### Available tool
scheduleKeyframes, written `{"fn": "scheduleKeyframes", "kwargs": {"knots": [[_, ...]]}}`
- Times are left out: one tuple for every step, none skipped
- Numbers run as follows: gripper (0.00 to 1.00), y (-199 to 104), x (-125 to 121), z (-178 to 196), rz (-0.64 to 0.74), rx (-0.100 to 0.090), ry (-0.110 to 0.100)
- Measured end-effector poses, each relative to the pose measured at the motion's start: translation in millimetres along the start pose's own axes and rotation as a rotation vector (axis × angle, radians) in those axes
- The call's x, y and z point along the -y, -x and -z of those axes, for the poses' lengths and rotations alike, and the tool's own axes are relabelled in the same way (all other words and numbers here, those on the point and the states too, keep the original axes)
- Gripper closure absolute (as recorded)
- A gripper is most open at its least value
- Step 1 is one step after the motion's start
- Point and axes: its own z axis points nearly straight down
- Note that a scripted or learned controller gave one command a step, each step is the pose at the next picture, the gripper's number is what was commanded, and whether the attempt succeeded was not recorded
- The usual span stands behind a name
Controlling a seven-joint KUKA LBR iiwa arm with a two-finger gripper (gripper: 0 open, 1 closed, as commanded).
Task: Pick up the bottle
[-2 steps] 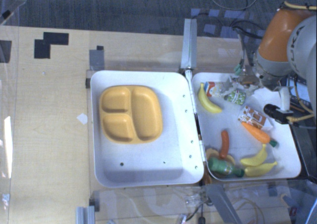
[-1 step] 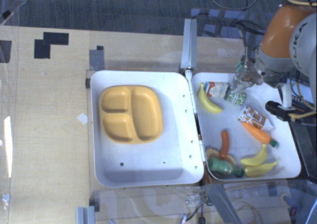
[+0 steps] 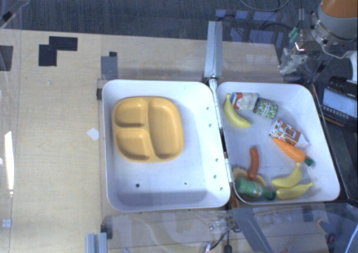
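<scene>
Claw (image 3: pixel 292 56) hangs beyond the far rim of the right bin (image 3: pixel 323 134), nothing in it; cannot tell whether it is open or closed.

Bottle (image 3: pixel 254 189) — green, lying on its side — sits well away from the claw, at the bin's opposite, near end, by the inner wall.

Sausage (image 3: pixel 253 162) touches it on the claw side; bananas (image 3: pixel 291 183) lie just beside. Best approach, in my judgement: descend straight over the body, close across the width — avoid catching the sausage.

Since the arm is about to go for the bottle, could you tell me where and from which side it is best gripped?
Probably across the bottle's green body, coming straight down from above. It lies on its side in the right bin's near-left corner, by the wall, with the sausage just behind, so closing across its width looks safest.
</scene>
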Motion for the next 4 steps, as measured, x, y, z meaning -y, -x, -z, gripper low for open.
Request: {"fn": "scheduleKeyframes", "kwargs": {"knots": [[1.0,30.2,36.9,-155.3,-0.303,-0.002,-0.007],[0.0,30.3,36.5,-154.5,-0.303,-0.001,-0.005],[0.0,29.4,16.6,-174.8,-0.655,0.0,0.024],[1.0,28.1,12.9,-160.9,-0.647,0.0,0.035]]}}
